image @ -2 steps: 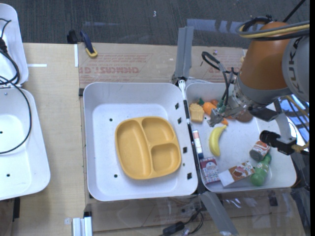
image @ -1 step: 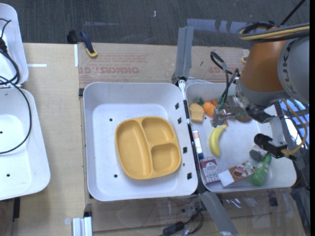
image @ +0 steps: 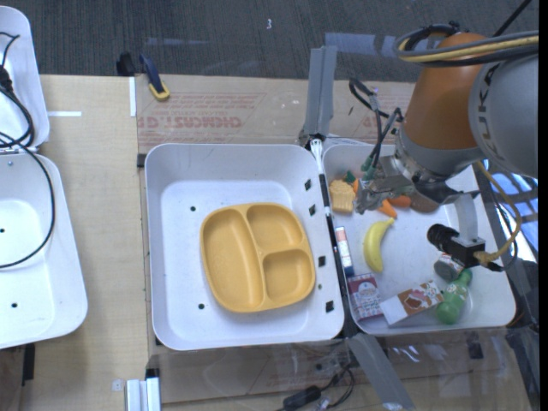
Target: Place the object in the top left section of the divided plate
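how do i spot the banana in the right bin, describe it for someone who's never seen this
Look at the right-hand shallow white bin, beside the one that holds the yellow divided plate. Near its middle lies a small curved yellow banana, just below the grey arm's gripper. It is the only plain yellow, crescent-shaped item there.

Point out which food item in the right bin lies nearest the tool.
The small orange carrot-like piece, right beside the tool. The banana lies lower in the right bin, and the green item sits near its bottom corner.

The arm (image: 462, 92) hides the right bin's (image: 497, 302) far corner
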Robot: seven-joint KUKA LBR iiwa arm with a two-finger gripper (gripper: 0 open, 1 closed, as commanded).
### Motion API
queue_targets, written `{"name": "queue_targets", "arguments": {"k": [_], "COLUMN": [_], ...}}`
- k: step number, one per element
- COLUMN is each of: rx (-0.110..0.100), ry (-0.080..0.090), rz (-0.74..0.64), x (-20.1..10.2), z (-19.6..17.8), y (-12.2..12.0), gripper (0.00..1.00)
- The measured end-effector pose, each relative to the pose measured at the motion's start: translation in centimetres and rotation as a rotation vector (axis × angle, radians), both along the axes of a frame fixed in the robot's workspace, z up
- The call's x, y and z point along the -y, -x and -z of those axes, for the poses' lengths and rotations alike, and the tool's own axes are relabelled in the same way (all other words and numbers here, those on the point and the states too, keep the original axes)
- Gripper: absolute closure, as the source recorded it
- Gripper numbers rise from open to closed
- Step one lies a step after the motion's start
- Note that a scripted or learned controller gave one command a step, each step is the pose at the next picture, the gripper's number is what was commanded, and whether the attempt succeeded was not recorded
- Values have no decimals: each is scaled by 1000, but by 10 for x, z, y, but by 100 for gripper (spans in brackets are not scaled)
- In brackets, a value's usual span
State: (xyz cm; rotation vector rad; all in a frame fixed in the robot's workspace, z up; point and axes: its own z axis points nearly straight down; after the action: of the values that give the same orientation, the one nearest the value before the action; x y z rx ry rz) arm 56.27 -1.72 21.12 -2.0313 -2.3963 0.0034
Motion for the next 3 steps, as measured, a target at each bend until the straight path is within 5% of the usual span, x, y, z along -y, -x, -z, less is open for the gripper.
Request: {"name": "queue_targets", "arguments": {"k": [1, 2, 3], "rx": [1, 1, 1], "ry": [1, -1, 0], "rz": [38, -1, -95], "x": [85, 80, 28], "z": [-33, 108, 20], "y": [-16, 35, -9], "gripper": [100, 100, 100]}}
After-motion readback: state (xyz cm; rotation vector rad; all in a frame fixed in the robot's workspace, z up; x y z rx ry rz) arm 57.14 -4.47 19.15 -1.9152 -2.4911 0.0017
